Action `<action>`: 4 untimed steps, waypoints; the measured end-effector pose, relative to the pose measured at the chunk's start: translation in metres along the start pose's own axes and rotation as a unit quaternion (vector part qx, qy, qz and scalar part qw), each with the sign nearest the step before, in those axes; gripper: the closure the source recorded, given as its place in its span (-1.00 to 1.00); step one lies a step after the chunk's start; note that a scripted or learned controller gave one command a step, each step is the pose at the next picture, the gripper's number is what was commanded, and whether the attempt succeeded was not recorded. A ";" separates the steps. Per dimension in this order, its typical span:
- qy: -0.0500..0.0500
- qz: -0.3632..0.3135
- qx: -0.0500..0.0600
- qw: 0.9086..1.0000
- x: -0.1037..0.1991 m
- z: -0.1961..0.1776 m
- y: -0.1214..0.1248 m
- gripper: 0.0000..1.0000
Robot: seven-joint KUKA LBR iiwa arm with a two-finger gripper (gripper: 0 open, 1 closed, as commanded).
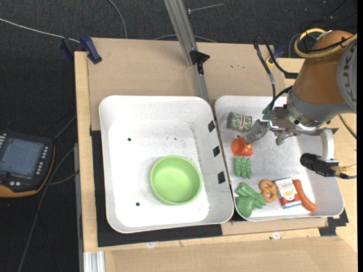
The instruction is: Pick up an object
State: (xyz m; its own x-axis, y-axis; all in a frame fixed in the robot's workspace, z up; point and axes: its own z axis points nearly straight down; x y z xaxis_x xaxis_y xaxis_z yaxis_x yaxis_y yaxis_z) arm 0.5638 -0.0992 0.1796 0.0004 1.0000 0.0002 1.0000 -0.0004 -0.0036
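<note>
Can [239, 121] label, box [287, 192] print: seemingly unreadable.

Lime-green bowl [176, 179] in speckled white bin [148, 118]; green-labelled can [239, 121], orange pretzel [267, 189].

Robotics lab: teach pendant [22, 162], cables [108, 4], bench [153, 61].

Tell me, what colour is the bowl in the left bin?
The bowl is light green, seen clearly in the camera view.
</note>
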 end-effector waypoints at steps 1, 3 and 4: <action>0.000 0.000 0.001 1.000 0.003 0.062 -0.002 -1.00; 0.000 0.000 -0.005 1.000 0.000 -0.013 -0.002 1.00; 0.000 -0.001 -0.005 1.000 0.001 -0.075 0.004 1.00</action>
State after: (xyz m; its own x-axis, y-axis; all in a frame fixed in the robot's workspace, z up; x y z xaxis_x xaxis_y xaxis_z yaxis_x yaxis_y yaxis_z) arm 0.5682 -0.0979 0.2546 -0.0007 1.0000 -0.0004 1.0000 0.0007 0.0061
